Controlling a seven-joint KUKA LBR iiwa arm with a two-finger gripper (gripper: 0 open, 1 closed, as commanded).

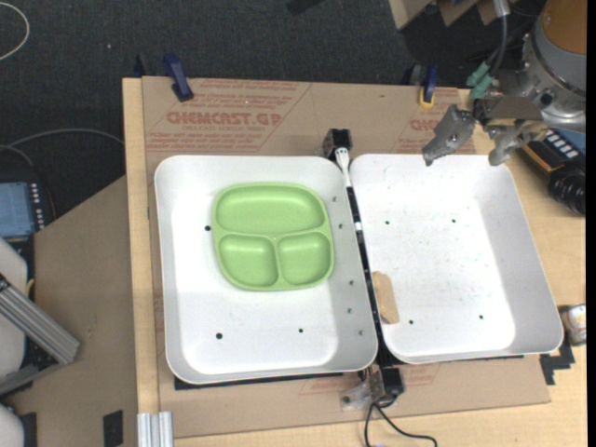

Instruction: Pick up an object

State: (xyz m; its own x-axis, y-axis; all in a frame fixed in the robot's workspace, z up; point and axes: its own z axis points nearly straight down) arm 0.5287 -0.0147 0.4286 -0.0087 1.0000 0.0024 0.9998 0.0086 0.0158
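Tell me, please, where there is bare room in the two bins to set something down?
The right bin has bare floor nearly throughout. In the left bin, the green divided tray crowds the middle; a free strip lies along the near wall. The hand hangs over the right bin's far edge.

— How many bins are on the counter (pixel 279 105)?
— Two white ones: a left bin (pixel 186 315) and a right bin (pixel 466 277).
— And what is inside them?
— One green plate (pixel 272 236) with three compartments, in the left bin.
— Any clamps?
— Two at the far edge: one blue clamp (pixel 176 75), one yellow clamp (pixel 427 89).
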